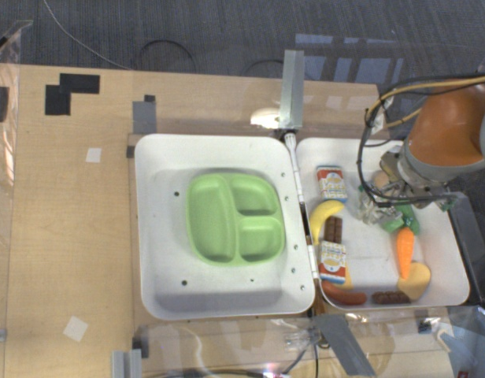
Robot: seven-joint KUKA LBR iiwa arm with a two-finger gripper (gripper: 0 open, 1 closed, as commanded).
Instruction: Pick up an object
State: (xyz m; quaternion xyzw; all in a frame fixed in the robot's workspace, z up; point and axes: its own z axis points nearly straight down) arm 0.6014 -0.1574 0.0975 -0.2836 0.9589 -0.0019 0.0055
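The right bin (455,246) holds several toy foods: a red-and-white can (331,183), a banana (324,216), a brown bar (333,230), a second red-and-white packet (332,260), a sausage (345,295), a dark brown piece (390,297), a carrot (404,250) with green top and a pale yellow piece (416,278). My gripper (382,209) hangs low over the bin's upper middle, just left of the carrot's green top and right of the banana. The wrist above hides its fingers.
The left bin (164,290) holds a green divided plate (233,218) at its middle. A metal post (291,89) stands behind the seam between the bins. Cables loop from the arm's orange band (451,128) at upper right.
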